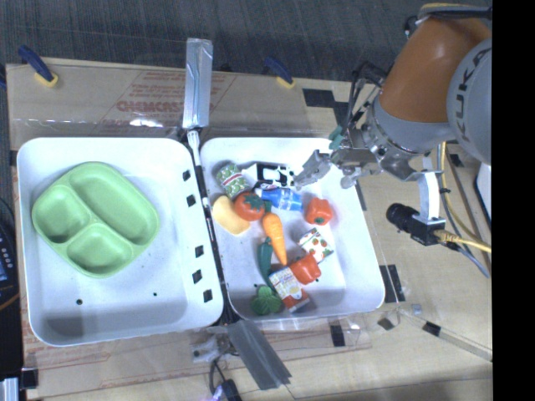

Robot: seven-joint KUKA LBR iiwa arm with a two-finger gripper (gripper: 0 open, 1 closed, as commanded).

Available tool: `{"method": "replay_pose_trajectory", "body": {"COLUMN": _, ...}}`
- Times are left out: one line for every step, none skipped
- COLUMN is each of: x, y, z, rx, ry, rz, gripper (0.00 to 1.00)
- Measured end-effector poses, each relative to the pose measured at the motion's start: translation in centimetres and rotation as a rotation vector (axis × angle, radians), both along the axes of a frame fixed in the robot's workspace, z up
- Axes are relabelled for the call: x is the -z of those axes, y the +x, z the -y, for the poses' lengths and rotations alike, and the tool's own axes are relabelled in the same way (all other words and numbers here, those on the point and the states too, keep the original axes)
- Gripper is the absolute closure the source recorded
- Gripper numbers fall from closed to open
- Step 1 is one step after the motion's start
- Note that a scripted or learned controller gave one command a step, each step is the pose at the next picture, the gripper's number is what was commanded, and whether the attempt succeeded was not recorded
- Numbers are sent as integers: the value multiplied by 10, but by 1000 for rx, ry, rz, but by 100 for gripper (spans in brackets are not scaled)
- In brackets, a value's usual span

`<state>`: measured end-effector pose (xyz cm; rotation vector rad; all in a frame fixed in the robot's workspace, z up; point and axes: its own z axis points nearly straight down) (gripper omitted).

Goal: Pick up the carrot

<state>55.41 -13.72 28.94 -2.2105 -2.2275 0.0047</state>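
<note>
Camera view: two white bins on the tabletop. Left bin (50, 307) carries a green divided plate (94, 217). Right bin (359, 266) holds a clutter of toy food. Carrot (274, 236) lies near the bin's middle, orange, long axis running roughly up-down in frame, a red tomato (248, 205) touching its upper end, a red pepper (305, 268) just beside its lower end. Gripper (311, 170) hangs over the bin's upper right part, near the carrot but apart from it. Cannot tell how far the fingers stand apart; nothing visibly between them. Judgement: carrot looks like hard, light, smooth plastic, likely to slip; best taken across the thicker mid-body, away from the neighbours.
</note>
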Motion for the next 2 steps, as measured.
{"method": "replay_pose_trajectory", "body": {"x": 125, "y": 15, "z": 0, "rx": -427, "ry": 2, "rz": 0, "gripper": 0}}
{"method": "replay_pose_trajectory", "body": {"x": 197, "y": 22, "z": -17, "rx": -352, "ry": 2, "rz": 1, "gripper": 0}}
